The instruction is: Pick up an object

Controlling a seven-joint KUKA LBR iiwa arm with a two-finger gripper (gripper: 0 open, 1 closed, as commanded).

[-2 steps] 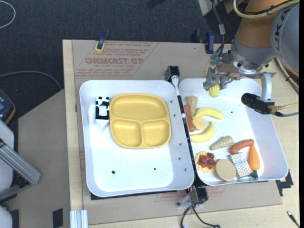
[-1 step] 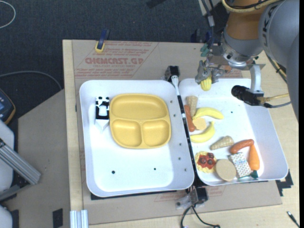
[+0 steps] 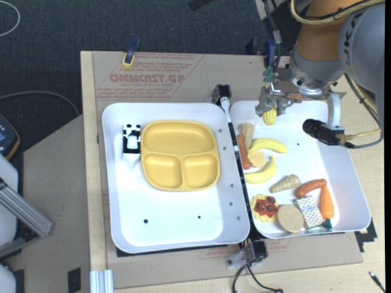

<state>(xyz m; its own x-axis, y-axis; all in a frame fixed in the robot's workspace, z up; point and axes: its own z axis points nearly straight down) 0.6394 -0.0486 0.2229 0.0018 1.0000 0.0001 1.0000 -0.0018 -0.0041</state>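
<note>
Yellow corn cob (image 3: pixel 269 116) between end effector (image 3: pixel 269 110) fingers, above right bin (image 3: pixel 342 163)

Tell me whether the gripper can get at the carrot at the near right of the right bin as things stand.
Probably yes. The carrot lies on top, uncovered, though a sausage and a packet press against it. The gripper is at the bin's far end, a yellow piece at its tip.
</note>
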